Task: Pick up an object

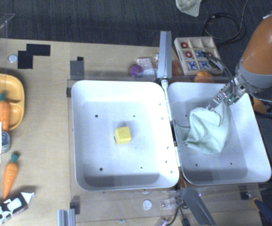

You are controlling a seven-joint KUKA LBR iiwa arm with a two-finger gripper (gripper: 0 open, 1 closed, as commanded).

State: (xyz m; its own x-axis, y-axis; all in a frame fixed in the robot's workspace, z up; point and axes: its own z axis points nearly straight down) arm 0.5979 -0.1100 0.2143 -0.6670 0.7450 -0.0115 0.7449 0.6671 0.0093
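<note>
The gripper (pixel 219 102) is at the top corner of the pale cloth (pixel 206 130) in the right bin (pixel 253 164); whether it has clenched, I cannot tell; the cloth rests on the bin floor, lifting remains; a yellow block (pixel 123 135) sits mid left bin (pixel 86 173).

Soft cloth (pixel 207 130); smooth plastic bins (pixel 126 175).

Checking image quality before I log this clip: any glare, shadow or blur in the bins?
Camera view: even light, no harsh glare; the left bin shows a soft shadow along its near wall, the yellow block is sharp, and the claw at the pale cloth in the right bin is small and slightly blurred.
</note>
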